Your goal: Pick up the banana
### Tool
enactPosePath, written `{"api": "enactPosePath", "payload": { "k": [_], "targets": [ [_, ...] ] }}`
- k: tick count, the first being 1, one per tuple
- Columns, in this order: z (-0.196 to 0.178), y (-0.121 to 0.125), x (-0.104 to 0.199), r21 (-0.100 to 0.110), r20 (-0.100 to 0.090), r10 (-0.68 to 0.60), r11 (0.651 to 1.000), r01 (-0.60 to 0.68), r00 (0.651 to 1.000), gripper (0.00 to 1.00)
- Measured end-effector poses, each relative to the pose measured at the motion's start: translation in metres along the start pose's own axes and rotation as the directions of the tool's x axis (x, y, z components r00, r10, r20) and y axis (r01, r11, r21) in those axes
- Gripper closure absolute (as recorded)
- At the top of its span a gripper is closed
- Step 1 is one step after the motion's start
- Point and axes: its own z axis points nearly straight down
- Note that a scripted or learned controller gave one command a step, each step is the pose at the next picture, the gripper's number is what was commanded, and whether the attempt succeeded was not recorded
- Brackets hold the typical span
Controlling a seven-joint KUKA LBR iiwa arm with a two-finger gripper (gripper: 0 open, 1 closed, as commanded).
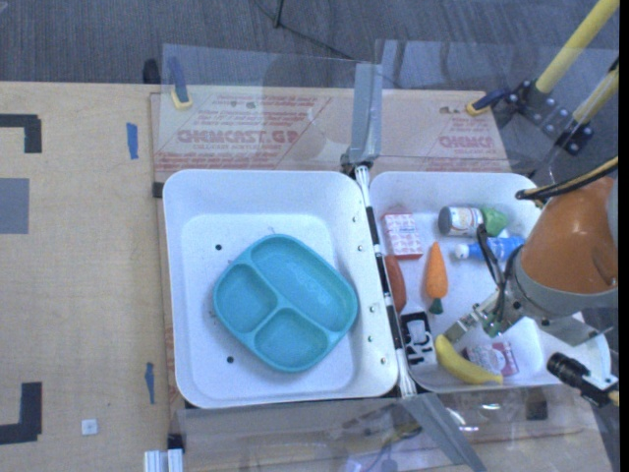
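Low in the right bin (521, 187), near its front wall, the banana (464, 360) lies on its side, yellow, curved. My gripper (488, 320) hangs just at its 1 o'clock, close above it, nothing between the tips. Open or closed: cannot tell from this angle. Carrot (435, 271) stands off at the banana's 11 o'clock, a black-and-white card (416, 337) at 10 o'clock. Left bin (197, 214) carries a blue divided plate (285, 303), well apart, at 9 o'clock.

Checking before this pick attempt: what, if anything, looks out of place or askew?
Nothing stands out. The curved yellow banana lies flat in the right shallow white bin, and the turquoise divided plastic plate sits level.
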Motion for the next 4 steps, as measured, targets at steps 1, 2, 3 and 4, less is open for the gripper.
{"api": "enactPosePath", "payload": {
  "k": [1,2,3,4],
  "targets": [
    [-0.0029,0.0091,0.0188,0.005,0.013,0.155,0.988,-0.156,0.988,0.00],
    [-0.0026,0.0096,0.0181,0.002,0.013,0.141,0.990,-0.141,0.990,0.00],
    [-0.0036,0.0138,0.0165,-0.004,0.021,-0.097,0.995,0.097,0.995,0.00],
    [-0.0030,0.0109,0.0184,0.000,0.016,0.028,1.000,-0.028,0.999,0.00]
  ]
}}
